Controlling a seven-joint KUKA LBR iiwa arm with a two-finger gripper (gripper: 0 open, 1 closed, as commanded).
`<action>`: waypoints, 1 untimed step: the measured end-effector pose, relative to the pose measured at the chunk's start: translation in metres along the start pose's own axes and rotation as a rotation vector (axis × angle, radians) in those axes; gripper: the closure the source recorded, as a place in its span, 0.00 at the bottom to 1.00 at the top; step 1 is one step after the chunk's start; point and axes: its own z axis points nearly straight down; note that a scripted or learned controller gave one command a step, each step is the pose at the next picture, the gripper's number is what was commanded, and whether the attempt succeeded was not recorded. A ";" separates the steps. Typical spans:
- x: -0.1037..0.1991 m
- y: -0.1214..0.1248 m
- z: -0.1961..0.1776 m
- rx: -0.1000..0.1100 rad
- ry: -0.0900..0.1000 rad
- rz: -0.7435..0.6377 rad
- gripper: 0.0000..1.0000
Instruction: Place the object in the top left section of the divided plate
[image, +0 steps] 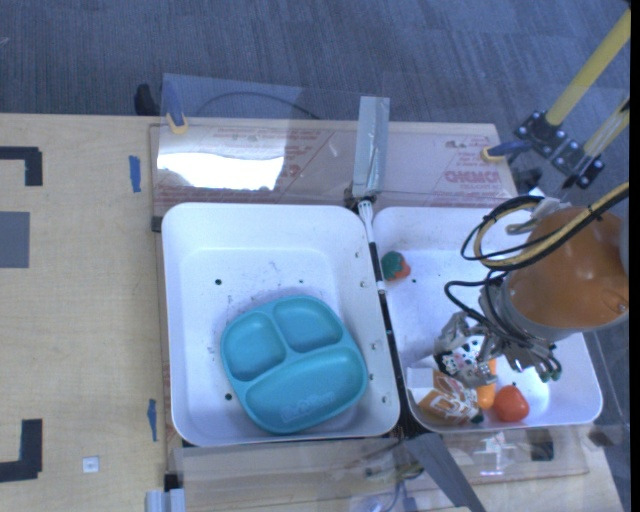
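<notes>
The hand hangs low in the right bin, directly over the jumbled toys; I cannot tell its grip. The divided plate lies well left.

A teal divided plate lies in the white left bin, while the white right bin shows a green-and-orange ball at eleven o'clock and, at six o'clock, a red-orange fruit and an orange-brown packet with white markings.
</notes>
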 end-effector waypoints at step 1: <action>-0.011 0.003 0.005 -0.014 0.023 -0.183 1.00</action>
